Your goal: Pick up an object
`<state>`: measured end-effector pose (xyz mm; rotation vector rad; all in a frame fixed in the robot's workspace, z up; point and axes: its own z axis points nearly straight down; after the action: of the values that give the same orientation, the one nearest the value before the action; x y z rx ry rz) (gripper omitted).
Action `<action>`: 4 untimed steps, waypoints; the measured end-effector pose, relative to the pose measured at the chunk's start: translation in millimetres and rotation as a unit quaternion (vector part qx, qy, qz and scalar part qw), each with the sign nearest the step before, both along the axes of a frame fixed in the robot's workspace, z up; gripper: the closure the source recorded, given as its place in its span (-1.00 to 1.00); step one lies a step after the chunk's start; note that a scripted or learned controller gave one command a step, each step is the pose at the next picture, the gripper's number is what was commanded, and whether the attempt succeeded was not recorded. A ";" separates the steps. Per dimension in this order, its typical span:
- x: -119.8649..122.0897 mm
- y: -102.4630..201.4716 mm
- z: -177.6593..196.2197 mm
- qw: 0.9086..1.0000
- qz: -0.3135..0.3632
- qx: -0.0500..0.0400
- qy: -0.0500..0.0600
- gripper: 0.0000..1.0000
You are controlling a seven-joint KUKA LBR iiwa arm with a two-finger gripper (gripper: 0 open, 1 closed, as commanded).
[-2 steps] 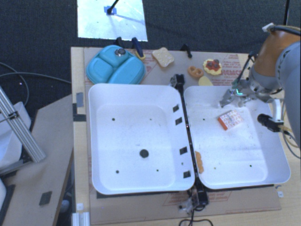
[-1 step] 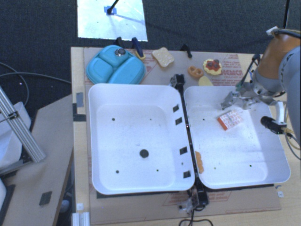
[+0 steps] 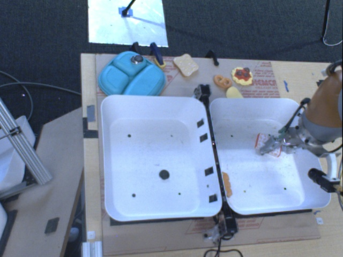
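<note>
Over right bin, gripper touching red-white packet, grip state unclear

Dark carpeted floor surrounds the wooden bench; a pale reflective sheet (glaring) lies beyond it.

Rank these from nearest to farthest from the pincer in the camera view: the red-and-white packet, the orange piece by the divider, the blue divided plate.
1. Red-and-white packet, right at the pincer in the right bin.
2. Orange piece, by the divider on that bin's left edge.
3. Blue divided plate, behind the left bin.
</note>
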<state>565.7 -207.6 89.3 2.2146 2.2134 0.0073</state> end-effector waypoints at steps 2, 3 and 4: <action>102.8 1.5 38.0 1.000 0.004 0.001 0.000 -1.00; 104.6 1.0 90.5 1.000 0.003 0.001 0.001 -1.00; 33.7 1.3 8.9 1.000 -0.001 0.003 0.005 -1.00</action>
<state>599.4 -206.3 98.2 2.2261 2.2189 0.0027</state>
